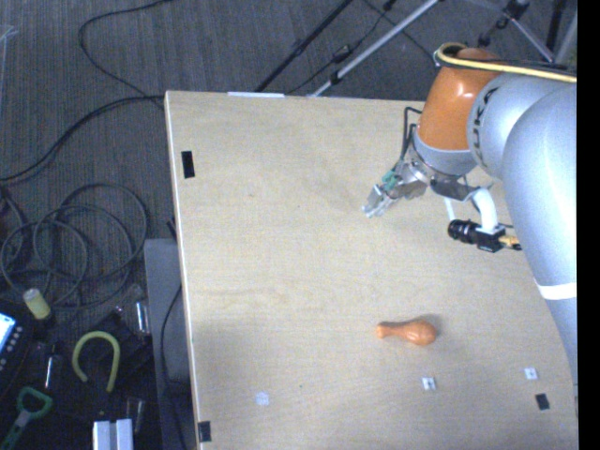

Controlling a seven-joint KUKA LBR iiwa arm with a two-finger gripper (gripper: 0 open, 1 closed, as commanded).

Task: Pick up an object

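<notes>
An orange pear-shaped object [409, 332] lies on its side on the tan board [281, 251], toward the lower right, with its narrow end pointing left. My gripper [378, 201] hangs over the board's upper right part, pointing down and to the left. It is well above and a little left of the orange object, and apart from it. The grey arm with its orange band [455, 106] reaches in from the right.
A black fitting with an orange tip [482, 234] sticks out below the wrist. Small black and white tags [428, 382] dot the board's edges. Left of the board, cables [75, 242] and tools lie on the floor. Stand legs [394, 26] cross behind the far edge.
</notes>
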